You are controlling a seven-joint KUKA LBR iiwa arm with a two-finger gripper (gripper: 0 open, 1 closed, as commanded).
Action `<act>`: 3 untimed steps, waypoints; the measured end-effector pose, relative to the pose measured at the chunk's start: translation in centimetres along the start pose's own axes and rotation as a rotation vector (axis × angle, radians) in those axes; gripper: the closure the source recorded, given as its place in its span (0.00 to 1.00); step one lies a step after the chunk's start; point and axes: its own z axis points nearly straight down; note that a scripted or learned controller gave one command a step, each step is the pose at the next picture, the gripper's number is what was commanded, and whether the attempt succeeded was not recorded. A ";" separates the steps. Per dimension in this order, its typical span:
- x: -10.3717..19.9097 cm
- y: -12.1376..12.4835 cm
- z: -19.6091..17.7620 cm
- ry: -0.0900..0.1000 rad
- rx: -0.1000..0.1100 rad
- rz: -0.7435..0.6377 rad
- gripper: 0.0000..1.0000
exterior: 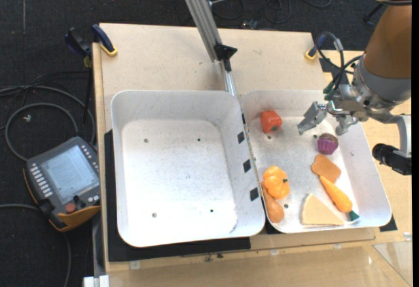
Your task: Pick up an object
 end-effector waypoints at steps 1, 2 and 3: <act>0.0 0.1 -0.2 -0.001 -0.004 0.002 0.00; -0.6 -0.5 5.8 0.000 0.002 0.004 0.00; -0.7 -0.8 12.2 0.001 0.003 0.004 0.00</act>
